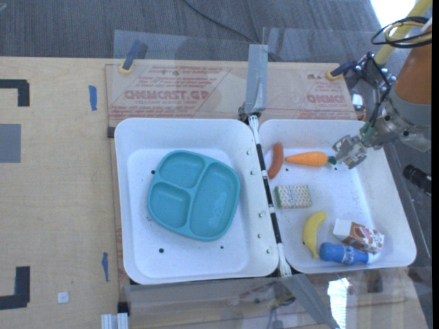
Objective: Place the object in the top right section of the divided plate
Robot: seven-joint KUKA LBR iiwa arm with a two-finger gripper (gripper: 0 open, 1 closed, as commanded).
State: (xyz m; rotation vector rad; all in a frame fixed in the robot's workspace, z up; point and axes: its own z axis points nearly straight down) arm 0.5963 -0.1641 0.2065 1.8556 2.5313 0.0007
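Observation:
A teal divided plate (194, 194) with three sections lies in the left bin (134, 252). The right bin (391, 204) holds an orange carrot (306, 159), a brown sausage (275, 160), a checkered sponge-like block (293, 196), a yellow banana (313, 232), a blue bottle (344, 253) and a small brown-and-white packet (361, 236). My gripper (350, 151) hovers at the right bin's upper right, just right of the carrot's green end. Nothing shows between its fingers.
A grey divider post (256, 81) stands at the back between the bins. Cables (391, 36) loop around the arm at the upper right. The wooden bench (55, 184) stretches to the left with blue tape marks.

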